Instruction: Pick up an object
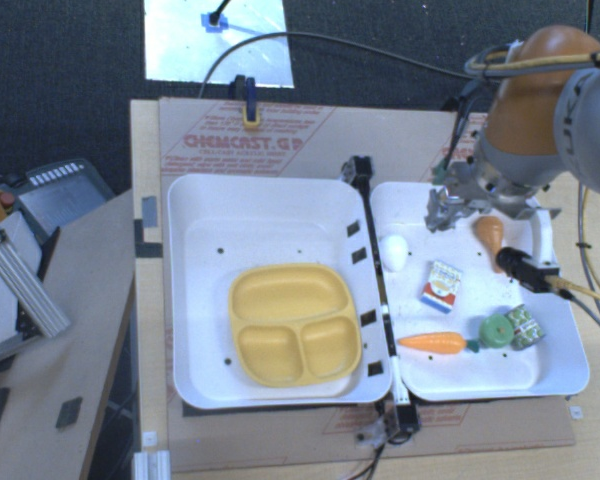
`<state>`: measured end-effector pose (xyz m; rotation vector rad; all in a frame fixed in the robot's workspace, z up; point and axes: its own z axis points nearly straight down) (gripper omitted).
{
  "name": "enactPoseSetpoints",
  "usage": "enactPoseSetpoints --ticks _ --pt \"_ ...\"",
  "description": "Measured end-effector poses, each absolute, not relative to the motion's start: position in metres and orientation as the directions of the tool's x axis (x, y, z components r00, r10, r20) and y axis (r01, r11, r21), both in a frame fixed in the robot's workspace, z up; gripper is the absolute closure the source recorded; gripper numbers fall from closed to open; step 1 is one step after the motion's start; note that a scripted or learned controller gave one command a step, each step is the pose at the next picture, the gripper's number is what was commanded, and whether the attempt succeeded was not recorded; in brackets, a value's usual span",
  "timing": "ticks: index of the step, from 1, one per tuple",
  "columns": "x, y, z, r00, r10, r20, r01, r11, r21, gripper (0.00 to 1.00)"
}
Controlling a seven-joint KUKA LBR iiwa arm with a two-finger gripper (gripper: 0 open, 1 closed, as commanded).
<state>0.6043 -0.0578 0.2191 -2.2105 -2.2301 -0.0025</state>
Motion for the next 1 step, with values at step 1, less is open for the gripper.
enactPoseSetpoints --ticks 1 --pt "0.5884 -0.0063 0.2099 -0.009 1.0 0.003 1.0 0.009 0.0 1.0"
